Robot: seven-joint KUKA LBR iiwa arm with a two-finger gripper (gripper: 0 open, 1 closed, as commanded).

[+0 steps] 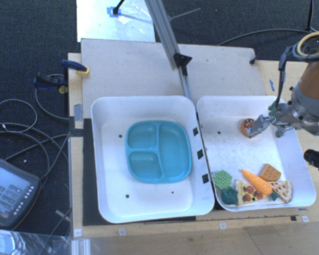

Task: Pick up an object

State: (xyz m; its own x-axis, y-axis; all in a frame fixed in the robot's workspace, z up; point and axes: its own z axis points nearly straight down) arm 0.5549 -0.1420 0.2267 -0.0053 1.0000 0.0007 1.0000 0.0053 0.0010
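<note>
A small brown donut with pink specks [248, 127] lies in the upper part of the right bin [231, 108]. My gripper [259, 125] reaches in from the right and its tip is right against the donut's right side. Along the same bin's front edge lie more toy foods: a green waffle piece [221, 179], an orange carrot [257, 182], a brown waffle [269, 172], a pizza slice [282, 190], a yellow pizza square [245, 192] and a dark green piece [229, 196].
The left bin [109, 142] holds a teal divided plate [158, 151]. A metal pole [167, 31] slants down from the top to the ridge between the bins. Cables and a handheld pendant [8, 191] lie on the floor at left.
</note>
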